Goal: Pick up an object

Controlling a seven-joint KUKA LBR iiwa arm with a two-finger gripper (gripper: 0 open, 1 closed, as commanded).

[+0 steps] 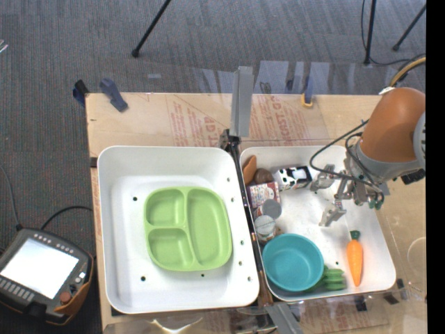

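Nearest us, a smooth teal plastic bowl sits at the front of the right bin, with a tapered orange toy carrot beside it and small packets and a cow-patterned toy along the left wall. Our hand hovers over bare bin floor above the carrot, fingers apart and holding nothing. We judge the approach under way; next we must descend onto one object, likely the carrot.

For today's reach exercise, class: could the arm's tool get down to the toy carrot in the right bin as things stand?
Probably yes. The carrot lies alone on bare bin floor in the right bin, apart from the teal bowl. The tool hangs just above it with nothing between.
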